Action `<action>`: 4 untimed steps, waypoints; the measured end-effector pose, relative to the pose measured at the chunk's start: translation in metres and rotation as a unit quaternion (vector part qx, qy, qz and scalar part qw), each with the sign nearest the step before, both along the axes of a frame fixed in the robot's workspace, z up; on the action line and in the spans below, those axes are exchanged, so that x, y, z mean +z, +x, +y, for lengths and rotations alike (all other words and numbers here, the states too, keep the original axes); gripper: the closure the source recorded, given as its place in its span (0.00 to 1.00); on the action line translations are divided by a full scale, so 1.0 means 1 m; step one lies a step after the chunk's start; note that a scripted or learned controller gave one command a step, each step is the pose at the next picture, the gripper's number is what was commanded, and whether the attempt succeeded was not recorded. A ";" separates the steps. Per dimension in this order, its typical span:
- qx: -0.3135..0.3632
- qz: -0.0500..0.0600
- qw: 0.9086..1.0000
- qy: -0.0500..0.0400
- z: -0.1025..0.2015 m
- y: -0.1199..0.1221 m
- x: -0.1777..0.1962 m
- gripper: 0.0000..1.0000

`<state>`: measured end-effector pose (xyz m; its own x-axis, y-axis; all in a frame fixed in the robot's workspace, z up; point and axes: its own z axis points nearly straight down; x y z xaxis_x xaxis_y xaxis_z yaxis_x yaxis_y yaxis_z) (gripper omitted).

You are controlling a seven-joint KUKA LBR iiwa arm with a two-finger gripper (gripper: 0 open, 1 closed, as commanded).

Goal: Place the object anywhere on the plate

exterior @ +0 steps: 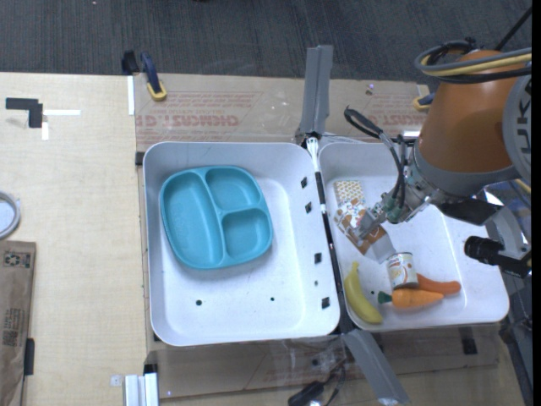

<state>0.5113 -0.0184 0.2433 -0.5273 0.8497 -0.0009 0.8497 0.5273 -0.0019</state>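
The banana (362, 297) lies by the right bin's near edge; our end effector (390, 210), grip unclear, may snag the packet (353, 212), missing the plate (216, 217).

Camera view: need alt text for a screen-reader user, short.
A grey and orange robot arm reaches from the right into the right white bin, its gripper just above a snack packet; a banana, a small can and a toy carrot lie nearer the front. The left white bin holds a blue divided plate with nothing on it.
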 end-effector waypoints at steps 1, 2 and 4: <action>0.054 0.000 0.999 0.000 0.102 0.057 0.002 1.00; -0.049 0.000 0.999 -0.001 0.092 0.115 -0.010 1.00; -0.046 -0.001 0.999 0.000 0.145 0.133 -0.022 0.00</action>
